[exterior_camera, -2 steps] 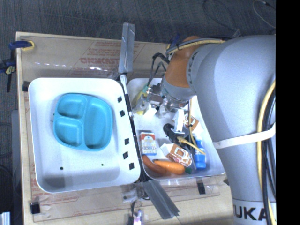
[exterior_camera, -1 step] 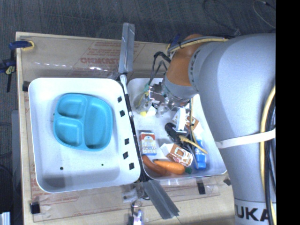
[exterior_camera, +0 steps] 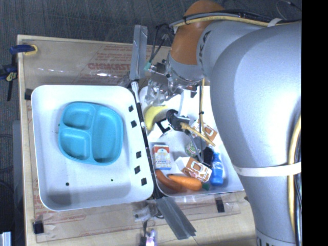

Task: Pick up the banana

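Dark grey carpet floor [exterior_camera: 66, 9] behind. Light wood tabletop [exterior_camera: 77, 55] with red printed lettering, glare on top. Blue clamp [exterior_camera: 20, 49] at left corner.

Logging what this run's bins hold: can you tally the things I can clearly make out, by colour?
Blue: 2, plate, bottle
Yellow: 1, banana
Orange: 1, carrot
White and red: 1, carton
Total: 5; the clutter under the arm is too jumbled to count.

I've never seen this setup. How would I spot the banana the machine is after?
Look in the right-hand white bin, the cluttered one. At its far end, against the divider and just under the gripper, lies the banana. It is the only curved yellow thing there; the carrot is orange.
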Available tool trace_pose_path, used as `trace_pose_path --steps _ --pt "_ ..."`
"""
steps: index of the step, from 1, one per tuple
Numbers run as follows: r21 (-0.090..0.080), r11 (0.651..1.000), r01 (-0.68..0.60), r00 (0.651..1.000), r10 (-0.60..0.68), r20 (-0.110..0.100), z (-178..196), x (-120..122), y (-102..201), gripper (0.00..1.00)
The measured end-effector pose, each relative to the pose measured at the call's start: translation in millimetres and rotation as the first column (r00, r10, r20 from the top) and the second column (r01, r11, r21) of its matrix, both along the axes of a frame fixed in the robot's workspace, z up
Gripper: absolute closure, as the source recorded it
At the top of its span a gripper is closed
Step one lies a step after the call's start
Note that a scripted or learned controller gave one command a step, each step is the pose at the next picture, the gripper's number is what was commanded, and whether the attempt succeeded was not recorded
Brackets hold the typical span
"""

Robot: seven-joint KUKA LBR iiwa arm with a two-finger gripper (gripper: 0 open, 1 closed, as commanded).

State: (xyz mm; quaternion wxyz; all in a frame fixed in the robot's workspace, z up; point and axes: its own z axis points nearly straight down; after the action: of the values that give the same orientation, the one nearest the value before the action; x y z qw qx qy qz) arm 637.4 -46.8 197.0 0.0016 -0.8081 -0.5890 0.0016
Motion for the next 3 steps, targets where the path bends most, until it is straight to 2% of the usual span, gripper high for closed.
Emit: trace_pose_path --steps 1,2,3 --pt "-0.002 1.000 0.027 1.000 -0.027 0.013 -75 -13 -104 1.00" --pt "-0.001 1.000 0.024 1.000 -0.024 0.014 -75 -13 -102 0.00" --pt "0.002 0.968 -0.251 0.968 0.251 -0.001 -49 -56 -102 0.00"
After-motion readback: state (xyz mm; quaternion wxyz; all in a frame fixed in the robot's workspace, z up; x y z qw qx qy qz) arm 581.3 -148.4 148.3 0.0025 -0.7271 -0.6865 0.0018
